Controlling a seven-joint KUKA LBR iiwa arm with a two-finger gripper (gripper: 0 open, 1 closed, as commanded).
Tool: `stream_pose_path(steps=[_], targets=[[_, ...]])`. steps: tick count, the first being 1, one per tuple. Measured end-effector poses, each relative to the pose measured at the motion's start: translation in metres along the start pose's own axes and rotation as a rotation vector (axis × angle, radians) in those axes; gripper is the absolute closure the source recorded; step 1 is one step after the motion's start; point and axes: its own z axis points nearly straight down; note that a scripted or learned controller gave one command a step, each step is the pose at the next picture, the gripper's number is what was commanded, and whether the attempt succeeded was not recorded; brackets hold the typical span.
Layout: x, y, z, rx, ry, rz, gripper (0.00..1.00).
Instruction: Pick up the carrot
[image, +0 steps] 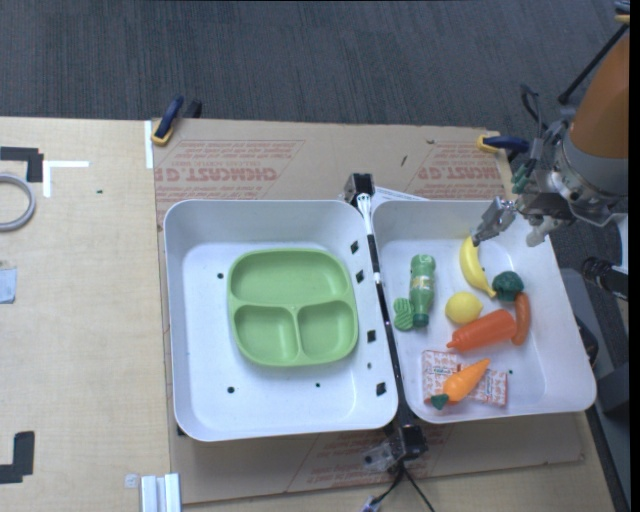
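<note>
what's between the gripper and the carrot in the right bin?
In the camera view, the gripper hangs over the right bin's top edge. The carrot lies near the bottom. Between them: the banana, lemon and a long orange-red vegetable.

Two bins sit side by side on the surface (80, 350): the left bin (185, 330) holds a divided plate (293, 306) near its middle. In the right bin (560, 370), a bottle (421, 288) lies at the left, with a banana (473, 267) and lemon (463, 307) to its right. A carrot (463, 383) lies on a packet (440, 370) at the front, and the gripper (512, 226) hangs over the bin's back edge.
</note>
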Motion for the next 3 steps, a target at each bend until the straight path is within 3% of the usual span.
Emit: stream_pose_path(steps=[1, 2, 3], targets=[[-0.003, -0.061, 0.133, -0.005, 0.0, 0.077, 0.0], [-0.036, -0.055, 0.117, -0.001, 0.0, 0.022, 0.0], [0.004, -0.1, 0.168, -0.003, 0.0, 0.02, 0.0]])
